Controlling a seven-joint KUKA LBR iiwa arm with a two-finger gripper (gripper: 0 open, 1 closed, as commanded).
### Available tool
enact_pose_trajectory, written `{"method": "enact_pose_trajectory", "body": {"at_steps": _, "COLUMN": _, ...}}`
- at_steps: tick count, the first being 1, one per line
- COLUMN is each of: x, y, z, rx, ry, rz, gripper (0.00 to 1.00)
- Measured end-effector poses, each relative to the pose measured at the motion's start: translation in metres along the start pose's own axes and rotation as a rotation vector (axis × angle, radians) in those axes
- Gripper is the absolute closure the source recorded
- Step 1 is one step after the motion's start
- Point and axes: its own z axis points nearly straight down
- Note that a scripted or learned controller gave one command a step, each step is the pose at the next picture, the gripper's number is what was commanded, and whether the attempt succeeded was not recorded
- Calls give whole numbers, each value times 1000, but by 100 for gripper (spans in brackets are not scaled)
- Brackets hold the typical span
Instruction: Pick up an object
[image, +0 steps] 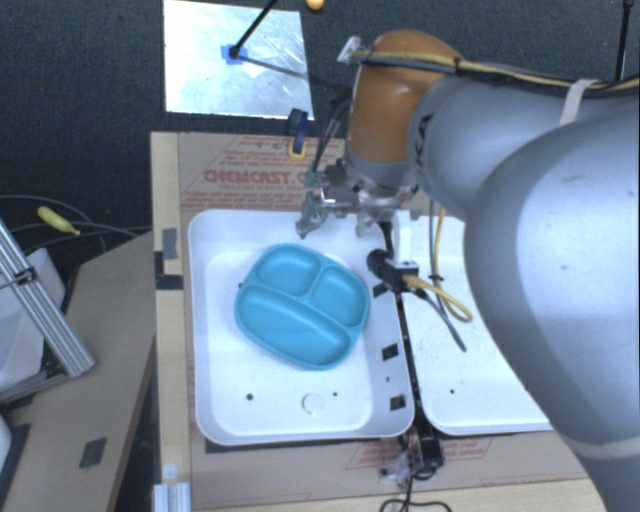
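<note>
Camera view: a blue plate (302, 305) lies in the left bin (215, 330). The jaws (322, 210) hang above the bin's far edge; their opening cannot be told.

Count at this frame: two white bins, the left bin (215, 330) and the right bin (480, 390), side by side. One blue divided plate (300, 305), lying in the left bin; it has three compartments. One grey arm (520, 180) with one orange band (385, 95). One gripper (340, 205). One yellow cable (445, 295) over the right bin.
</note>
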Motion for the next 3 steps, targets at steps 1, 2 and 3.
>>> {"method": "enact_pose_trajectory", "body": {"at_steps": 1, "x": 25, "y": 10, "z": 87, "rx": -4, "ry": -5, "rz": 17, "gripper": 0}}
{"method": "enact_pose_trajectory", "body": {"at_steps": 2, "x": -13, "y": -33, "z": -55, "rx": -5, "ry": -5, "rz": 20, "gripper": 0}}
{"method": "enact_pose_trajectory", "body": {"at_steps": 3, "x": 80, "y": -70, "z": -193, "rx": -9, "ry": 3, "rz": 4, "gripper": 0}}
